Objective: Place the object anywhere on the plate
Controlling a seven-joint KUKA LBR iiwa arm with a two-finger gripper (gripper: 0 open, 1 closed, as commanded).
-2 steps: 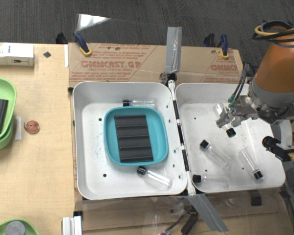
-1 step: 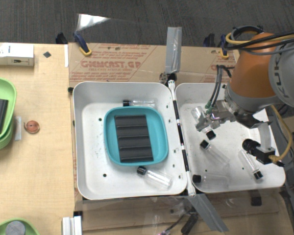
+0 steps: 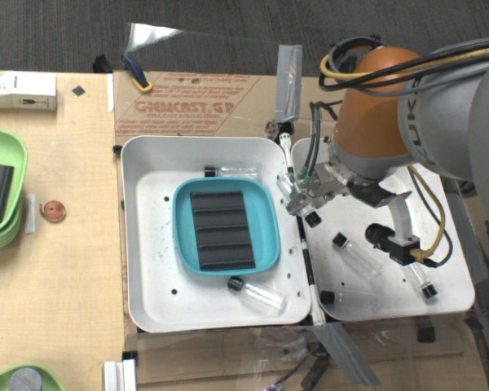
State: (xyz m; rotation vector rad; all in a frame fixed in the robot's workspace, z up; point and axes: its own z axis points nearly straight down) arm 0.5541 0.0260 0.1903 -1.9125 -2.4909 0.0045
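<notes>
Two shallow white bins are sitting side by side on a bench, seen from above at a slant. The left bin (image 3: 138,243) is holding a teal plate (image 3: 226,225), square w/ rounded corners and a glossy raised rim; a black ribbed block (image 3: 222,230) is lying on its centre. A clear vial w/ a black cap (image 3: 257,293) is lying in that bin just below the plate, off its rim. Another clear vial (image 3: 226,171) is resting near the bin's top wall, above the plate.

The grey arm w/ its orange band (image 3: 381,108) is reaching in from the right and covering much of the right bin (image 3: 456,287). The gripper (image 3: 297,195) is hanging over the divide between the bins, approx. level w/ the plate's upper right corner. Its tip is a blur of metal and cable, so released or clenched can't be told, and nothing can be made out in it.

In the right bin two more clear vials are lying: one (image 3: 354,253) near the middle, one (image 3: 422,283) toward the right wall. Printed cardboard (image 3: 183,103) is lying behind the bins, and a green tray (image 3: 4,190) is sitting at far left.
</notes>
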